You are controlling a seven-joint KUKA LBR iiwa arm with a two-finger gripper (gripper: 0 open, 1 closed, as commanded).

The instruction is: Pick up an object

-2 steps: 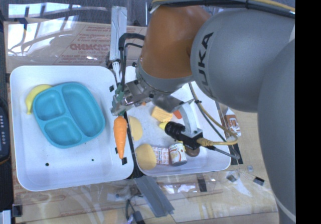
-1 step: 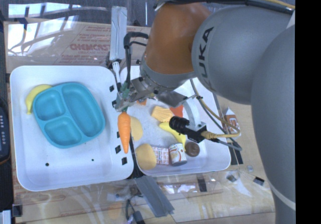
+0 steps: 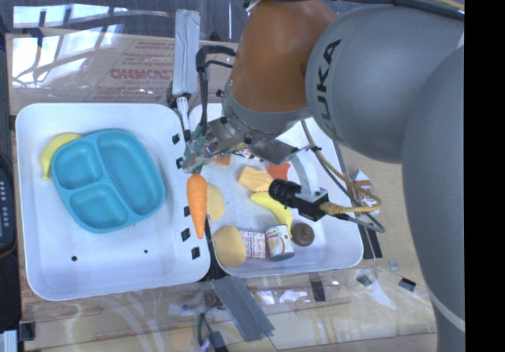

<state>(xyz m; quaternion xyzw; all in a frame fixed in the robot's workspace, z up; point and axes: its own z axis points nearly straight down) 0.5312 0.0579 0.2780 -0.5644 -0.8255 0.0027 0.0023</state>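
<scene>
Slender orange carrot [image 3: 196, 203], pointed downward

You have two shallow white plastic bins: a left bin [image 3: 47, 264] and a right bin [image 3: 347, 252]. In the left one, count one blue three-compartment plate [image 3: 109, 178] and one yellow banana [image 3: 54, 149]. In the right one, count one orange carrot [image 3: 197, 202], a second yellow banana [image 3: 272, 207], one small labelled can [image 3: 278, 242], one pale yellow wedge [image 3: 254, 178] and one tan round fruit [image 3: 230, 245].
</scene>
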